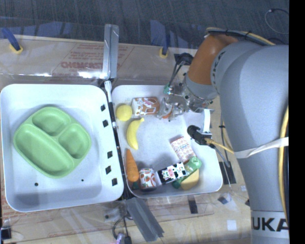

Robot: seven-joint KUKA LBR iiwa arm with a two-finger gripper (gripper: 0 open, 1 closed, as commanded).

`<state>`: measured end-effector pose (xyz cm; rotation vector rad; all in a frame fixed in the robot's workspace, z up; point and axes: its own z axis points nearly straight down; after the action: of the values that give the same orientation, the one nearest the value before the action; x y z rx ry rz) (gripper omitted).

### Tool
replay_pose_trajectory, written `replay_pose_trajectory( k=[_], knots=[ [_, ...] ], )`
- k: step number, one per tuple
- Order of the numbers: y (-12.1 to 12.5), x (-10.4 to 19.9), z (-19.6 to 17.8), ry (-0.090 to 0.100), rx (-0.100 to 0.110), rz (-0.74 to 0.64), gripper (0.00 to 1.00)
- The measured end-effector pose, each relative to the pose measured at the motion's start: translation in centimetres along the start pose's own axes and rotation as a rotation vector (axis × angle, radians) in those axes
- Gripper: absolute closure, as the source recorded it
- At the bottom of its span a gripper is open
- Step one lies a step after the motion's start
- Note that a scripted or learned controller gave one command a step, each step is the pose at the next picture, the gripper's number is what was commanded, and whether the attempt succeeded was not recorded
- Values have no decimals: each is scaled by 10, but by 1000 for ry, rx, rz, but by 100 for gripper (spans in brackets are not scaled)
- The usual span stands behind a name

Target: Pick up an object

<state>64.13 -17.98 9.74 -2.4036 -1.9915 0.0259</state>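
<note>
The gripper (169,107) is being lowered over the right bin (157,141); nothing is being held yet, and finger state cannot be told.

The grey arm (254,116) is reached in from the right (orange band above the wrist), its pincer (171,107) lowered, pointing left.

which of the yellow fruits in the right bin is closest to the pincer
The round lemon, at the bin's upper left beside the small carton. The curved banana lies just below it, slightly farther from the pincer.
</note>
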Motion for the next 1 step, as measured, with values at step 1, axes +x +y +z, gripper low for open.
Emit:
replay_pose_trajectory(
  k=[1],
  knots=[
    [1, 30, -122, 2, -23, 185, 100]
  ],
)
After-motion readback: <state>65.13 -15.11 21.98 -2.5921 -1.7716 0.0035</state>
